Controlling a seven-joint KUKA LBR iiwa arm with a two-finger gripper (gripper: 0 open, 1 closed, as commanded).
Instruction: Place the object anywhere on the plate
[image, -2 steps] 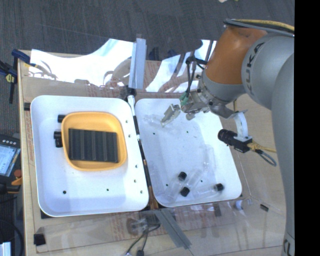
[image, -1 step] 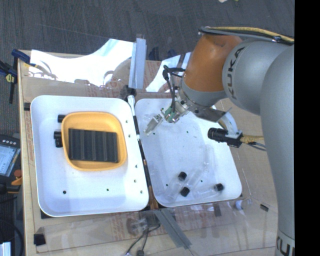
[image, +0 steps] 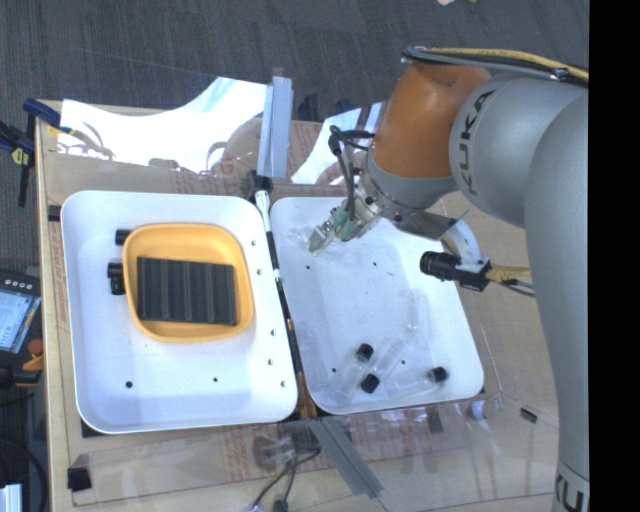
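A yellow plate (image: 187, 240) with a raised rim lies in the left bin (image: 150, 400). On the plate rests a dark ribbed rectangular object (image: 188, 291), flat and roughly centred. My gripper (image: 332, 233) hangs over the far left corner of the right bin (image: 440, 320), well to the right of the plate and apart from the dark object. Nothing shows in its grasp.
Two small black pieces (image: 117, 277) sit by the plate's left edge in the left bin. Several clear items with black caps (image: 369, 381) lie near the right bin's front. The big grey and orange arm (image: 470, 120) overhangs the right bin's far side.
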